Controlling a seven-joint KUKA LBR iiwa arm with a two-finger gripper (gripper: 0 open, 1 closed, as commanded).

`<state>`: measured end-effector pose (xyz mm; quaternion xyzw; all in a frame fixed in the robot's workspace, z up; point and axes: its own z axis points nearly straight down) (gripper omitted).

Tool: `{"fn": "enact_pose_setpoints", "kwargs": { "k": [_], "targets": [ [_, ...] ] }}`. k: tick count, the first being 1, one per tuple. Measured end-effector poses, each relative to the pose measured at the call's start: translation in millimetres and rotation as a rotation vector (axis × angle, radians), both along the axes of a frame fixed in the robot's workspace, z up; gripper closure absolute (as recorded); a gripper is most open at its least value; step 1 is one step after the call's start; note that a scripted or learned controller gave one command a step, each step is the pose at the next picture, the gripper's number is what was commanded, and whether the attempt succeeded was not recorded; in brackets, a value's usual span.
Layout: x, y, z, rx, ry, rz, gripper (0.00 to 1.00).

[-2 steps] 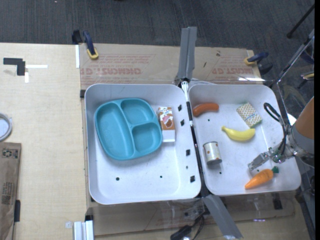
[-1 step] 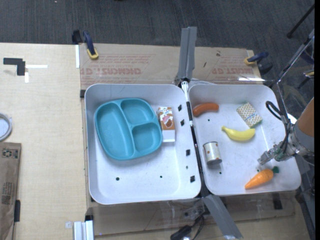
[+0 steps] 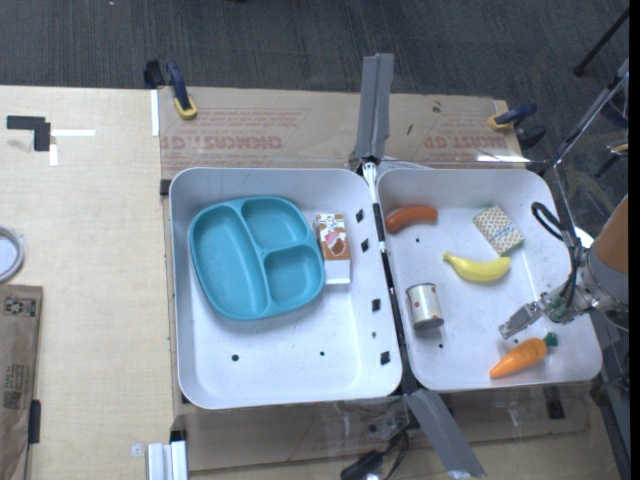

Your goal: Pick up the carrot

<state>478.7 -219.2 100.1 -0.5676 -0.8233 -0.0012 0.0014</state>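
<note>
While carrot [image 3: 520,358] lies in right bin [image 3: 470,378] | gripper [image 3: 524,318] just above it

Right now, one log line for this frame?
claw: above carrot, right bin | carrot: on bin floor, not gripped | banana: untouched | stage: pre-grasp

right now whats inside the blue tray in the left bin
The blue tray has three compartments, and all three show bare blue floor. A small printed box sits beside its right edge, outside it. Whatever lies under the tray is covered.

Pale wooden bench [image 3: 80,268] — two white bins (left [image 3: 200,368]; right [image 3: 440,368]) side by side; cardboard sheet [image 3: 260,128] behind
</note>
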Motion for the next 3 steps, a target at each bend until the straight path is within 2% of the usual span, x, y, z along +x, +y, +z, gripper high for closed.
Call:
{"fn": "enact_pose_setpoints", "kwargs": {
  "k": [1, 2, 3],
  "targets": [
    [0.7, 0.1, 8.7, -0.001, -0.001, -0.001, 1.00],
    [0.6, 0.1, 8.8, -0.001, -0.001, -0.002, 0.00],
    [-0.7, 0.0, -9.2, 0.001, 0.001, 0.052, 0.00]
  ]
}}
